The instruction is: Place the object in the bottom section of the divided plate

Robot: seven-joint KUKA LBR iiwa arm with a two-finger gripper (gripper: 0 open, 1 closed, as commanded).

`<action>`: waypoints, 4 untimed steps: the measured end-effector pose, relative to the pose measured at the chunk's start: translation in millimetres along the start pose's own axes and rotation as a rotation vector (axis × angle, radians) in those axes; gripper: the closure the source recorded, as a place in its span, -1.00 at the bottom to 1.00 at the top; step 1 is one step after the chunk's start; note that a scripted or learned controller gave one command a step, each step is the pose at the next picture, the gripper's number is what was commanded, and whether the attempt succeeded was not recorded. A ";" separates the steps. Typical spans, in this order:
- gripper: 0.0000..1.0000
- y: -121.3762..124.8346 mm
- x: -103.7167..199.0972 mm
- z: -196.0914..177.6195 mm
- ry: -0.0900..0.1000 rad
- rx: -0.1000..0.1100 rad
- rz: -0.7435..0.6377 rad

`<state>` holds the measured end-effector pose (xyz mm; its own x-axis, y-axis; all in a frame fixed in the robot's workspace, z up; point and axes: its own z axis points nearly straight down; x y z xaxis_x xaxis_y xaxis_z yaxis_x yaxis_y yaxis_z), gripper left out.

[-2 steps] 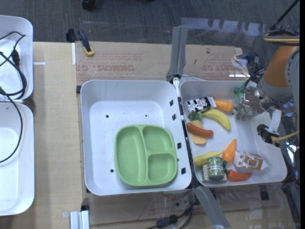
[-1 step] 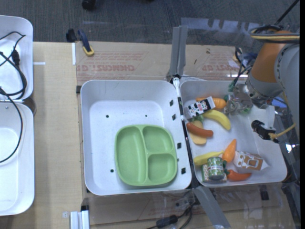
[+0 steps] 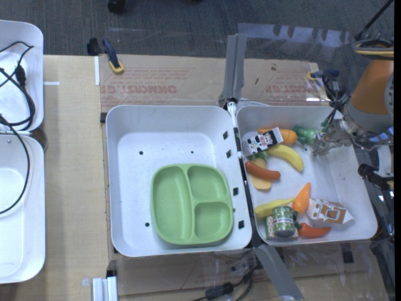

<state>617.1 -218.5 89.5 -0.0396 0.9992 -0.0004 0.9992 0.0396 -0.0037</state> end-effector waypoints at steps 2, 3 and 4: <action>1.00 38.2 -7.3 -5.3 -0.001 0.012 -0.199; 1.00 41.0 -6.4 -0.7 0.000 -0.001 -0.587; 1.00 11.4 -4.6 -140.3 -0.003 -0.005 -0.795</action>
<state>629.2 -222.6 229.7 -0.7412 0.6713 -0.0022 0.6713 0.7412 0.0007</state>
